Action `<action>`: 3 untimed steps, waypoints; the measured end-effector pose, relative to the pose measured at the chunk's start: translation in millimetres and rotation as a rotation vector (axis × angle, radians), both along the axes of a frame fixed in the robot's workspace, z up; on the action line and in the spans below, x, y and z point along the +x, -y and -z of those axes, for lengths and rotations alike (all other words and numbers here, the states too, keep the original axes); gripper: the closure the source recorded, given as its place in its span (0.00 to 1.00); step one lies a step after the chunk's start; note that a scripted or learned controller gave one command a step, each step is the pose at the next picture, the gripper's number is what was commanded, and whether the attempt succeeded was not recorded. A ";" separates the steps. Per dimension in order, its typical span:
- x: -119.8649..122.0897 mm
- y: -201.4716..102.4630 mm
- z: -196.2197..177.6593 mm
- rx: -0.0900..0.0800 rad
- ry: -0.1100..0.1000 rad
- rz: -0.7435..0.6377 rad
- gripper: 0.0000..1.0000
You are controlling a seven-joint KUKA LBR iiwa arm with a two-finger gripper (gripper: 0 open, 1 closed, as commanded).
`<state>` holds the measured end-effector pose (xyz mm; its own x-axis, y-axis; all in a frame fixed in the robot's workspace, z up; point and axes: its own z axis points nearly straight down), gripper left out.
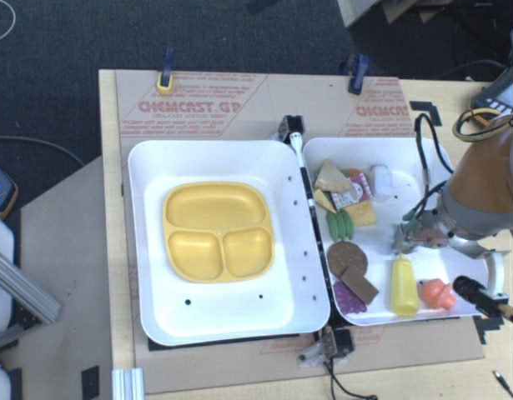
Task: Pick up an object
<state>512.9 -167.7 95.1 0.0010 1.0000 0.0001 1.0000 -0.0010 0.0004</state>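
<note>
Two bins: the left bin (148, 223) and the right bin (356, 150) sat side by side on the bench, touching along their inner rims.
Left bin contents: a yellow divided plate (216, 230), three compartments, lying flat near the middle.
Right bin contents: a yellow bottle (403, 285), an orange toy (436, 294), a brown disc (347, 258), a purple piece (351, 297), a green item (340, 223) and a heap of wrappers (346, 188).
Gripper: the gripper (409, 236) was low inside the right bin, near its right side; whether it was open or closed could not be told, and nothing was seen in its grasp.
Arm: the arm (483, 186) entered from the right, its orange band above the wrist.
Nearest object: the yellow bottle lay just below the gripper in the view, apart from it, lengthwise toward the bin's near rim.
Other objects: the orange toy lay just right of the bottle; the brown disc lay left of the gripper, well apart.
</note>
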 end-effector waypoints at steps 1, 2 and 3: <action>-1.8 -7.1 -46.3 -0.003 0.005 -0.002 1.00; 0.4 -14.1 -91.8 -0.003 0.006 -0.003 1.00; 1.2 -13.9 -132.1 -0.002 0.005 -0.002 1.00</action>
<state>514.1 -153.8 227.2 -0.0010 1.0000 -0.0024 1.0000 0.0010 0.0056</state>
